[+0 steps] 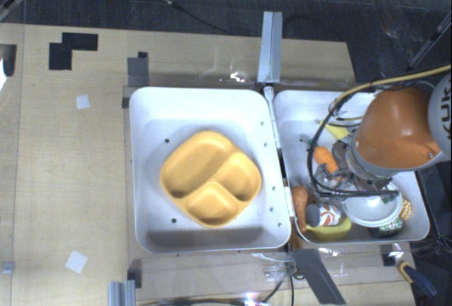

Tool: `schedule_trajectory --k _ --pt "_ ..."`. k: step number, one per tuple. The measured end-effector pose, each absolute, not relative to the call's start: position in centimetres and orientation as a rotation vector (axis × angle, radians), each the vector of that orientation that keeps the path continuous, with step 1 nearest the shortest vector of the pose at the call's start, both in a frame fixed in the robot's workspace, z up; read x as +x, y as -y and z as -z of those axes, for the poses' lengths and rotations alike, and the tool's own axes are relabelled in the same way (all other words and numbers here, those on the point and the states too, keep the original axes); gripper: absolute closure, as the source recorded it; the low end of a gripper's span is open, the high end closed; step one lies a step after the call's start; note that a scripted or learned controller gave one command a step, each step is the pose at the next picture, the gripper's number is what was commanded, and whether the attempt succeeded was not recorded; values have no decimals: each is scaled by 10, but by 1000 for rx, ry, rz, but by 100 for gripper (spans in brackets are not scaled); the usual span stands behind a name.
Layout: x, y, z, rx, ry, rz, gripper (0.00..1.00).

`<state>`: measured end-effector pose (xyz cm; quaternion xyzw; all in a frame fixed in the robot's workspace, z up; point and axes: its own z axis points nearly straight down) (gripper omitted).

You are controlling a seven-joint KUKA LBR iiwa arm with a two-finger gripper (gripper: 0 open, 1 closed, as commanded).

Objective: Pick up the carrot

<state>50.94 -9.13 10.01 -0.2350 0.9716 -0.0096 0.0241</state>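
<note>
Right now your gripper (332, 181) hangs over the right bin (289, 114), fingers unreadable; carrot (323, 156) at its eleven o'clock.

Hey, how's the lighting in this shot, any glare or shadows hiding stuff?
Camera view: even overhead light, sharp focus; small glare spots on the bench behind the bins; soft shadow along the left bin's near wall; the arm covers much of the right bin.
</note>
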Motion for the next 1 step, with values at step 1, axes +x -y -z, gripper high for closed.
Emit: schedule_trajectory --k 1 --pt "520 88 -105 -728 -2969 40 0"
